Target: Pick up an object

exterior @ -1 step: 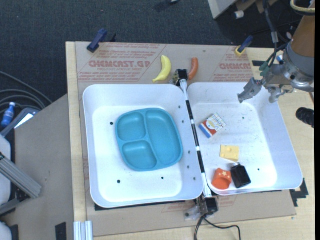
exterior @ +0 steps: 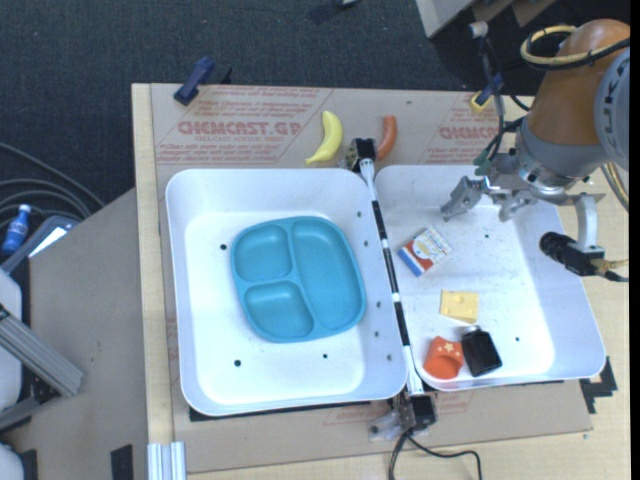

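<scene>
Right bin (exterior: 560,363) far end bare | end effector (exterior: 487,200) spread, above it | objects clustered near front rim

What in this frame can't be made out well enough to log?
- Gripper: in the camera view its fingers are small and blurred against the right bin; their spacing is unreadable.
- Small carton: print too small to read.
- Black object: overlaps the orange object, hiding part of it; neither can be identified.
- Arm: cut off by the frame's right edge.
</scene>
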Robot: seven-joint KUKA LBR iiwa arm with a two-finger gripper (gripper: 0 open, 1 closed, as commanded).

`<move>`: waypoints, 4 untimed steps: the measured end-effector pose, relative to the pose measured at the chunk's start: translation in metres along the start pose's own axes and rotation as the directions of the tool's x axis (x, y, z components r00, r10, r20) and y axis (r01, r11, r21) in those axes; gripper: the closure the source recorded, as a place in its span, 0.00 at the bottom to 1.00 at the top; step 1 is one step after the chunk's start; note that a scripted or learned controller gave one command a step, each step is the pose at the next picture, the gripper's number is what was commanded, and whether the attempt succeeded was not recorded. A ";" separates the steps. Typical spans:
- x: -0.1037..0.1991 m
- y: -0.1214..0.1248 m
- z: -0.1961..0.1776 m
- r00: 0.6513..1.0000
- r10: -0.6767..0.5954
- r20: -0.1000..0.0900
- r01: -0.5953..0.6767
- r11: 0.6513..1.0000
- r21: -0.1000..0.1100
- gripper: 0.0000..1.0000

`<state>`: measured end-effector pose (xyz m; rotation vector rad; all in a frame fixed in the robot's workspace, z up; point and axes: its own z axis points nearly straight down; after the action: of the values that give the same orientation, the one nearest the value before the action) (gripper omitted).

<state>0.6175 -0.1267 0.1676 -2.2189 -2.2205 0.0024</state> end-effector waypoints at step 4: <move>0.034 0.023 0.083 1.000 0.001 0.000 -0.001 1.000 0.000 0.00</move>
<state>0.6401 -0.0922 0.0845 -2.2202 -2.2195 0.0022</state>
